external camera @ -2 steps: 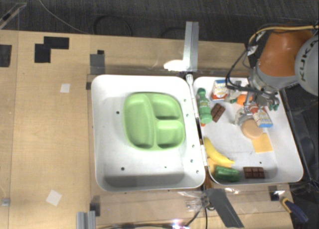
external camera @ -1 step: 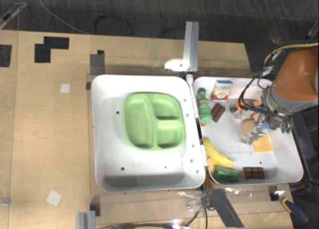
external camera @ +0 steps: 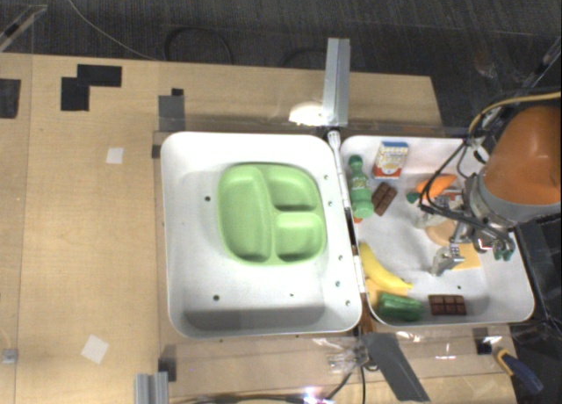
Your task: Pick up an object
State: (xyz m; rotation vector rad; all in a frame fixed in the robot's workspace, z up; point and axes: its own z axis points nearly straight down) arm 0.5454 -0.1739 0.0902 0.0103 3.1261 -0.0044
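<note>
A yellow plastic banana [external camera: 384, 272] is seen lying in the right white bin [external camera: 518, 292], near its left wall, with a green plastic vegetable [external camera: 399, 306] and a brown chocolate bar [external camera: 447, 306] just below it. The metal two-finger gripper [external camera: 450, 257] (whether parted or closed cannot be told) is positioned right of the banana. A green divided plate [external camera: 270, 212] is held in the left white bin [external camera: 189, 174].

Even, fairly bright overhead light; white bins [external camera: 193, 218] glare slightly, soft shadows, mild blur throughout.
</note>
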